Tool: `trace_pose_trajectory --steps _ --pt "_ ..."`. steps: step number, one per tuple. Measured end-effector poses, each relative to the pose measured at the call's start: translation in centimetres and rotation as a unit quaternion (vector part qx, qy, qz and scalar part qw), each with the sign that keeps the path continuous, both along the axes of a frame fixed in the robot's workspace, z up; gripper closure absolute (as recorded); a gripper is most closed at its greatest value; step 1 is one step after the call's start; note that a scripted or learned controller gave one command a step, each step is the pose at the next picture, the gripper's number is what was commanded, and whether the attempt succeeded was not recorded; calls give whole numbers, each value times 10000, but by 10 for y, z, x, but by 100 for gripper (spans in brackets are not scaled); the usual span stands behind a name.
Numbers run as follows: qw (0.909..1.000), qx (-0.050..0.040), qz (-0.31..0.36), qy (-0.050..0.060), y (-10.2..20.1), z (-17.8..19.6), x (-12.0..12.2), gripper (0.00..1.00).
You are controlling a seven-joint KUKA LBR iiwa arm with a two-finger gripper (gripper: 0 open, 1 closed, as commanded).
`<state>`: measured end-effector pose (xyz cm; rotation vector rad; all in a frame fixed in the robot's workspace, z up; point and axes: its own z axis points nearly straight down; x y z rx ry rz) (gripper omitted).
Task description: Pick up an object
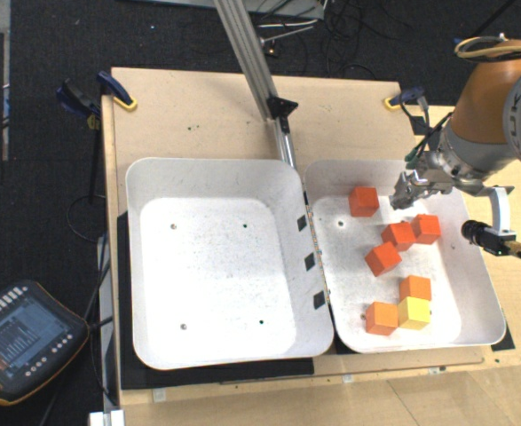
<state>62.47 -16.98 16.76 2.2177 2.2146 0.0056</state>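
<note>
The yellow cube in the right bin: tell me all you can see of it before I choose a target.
The yellow cube is a small, matte, solid-coloured block lying flat near the right bin's front edge. An orange cube touches its far side and another orange cube its left. The gripper is well away from it.

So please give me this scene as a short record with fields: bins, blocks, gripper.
bins: left bin and right bin, both white, side by side
blocks: six orange blocks and one yellow block, all in the right bin
gripper: gripper above the right bin's far part, between the orange blocks, nothing seen held
</note>
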Motion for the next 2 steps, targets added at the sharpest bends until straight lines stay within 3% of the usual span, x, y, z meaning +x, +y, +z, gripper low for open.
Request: trace_pose_trajectory --steps 1,2 --pt "10000 -1 16 -2 0 54 2 100" --pt "10000 25 48 33 58 66 -7 100"
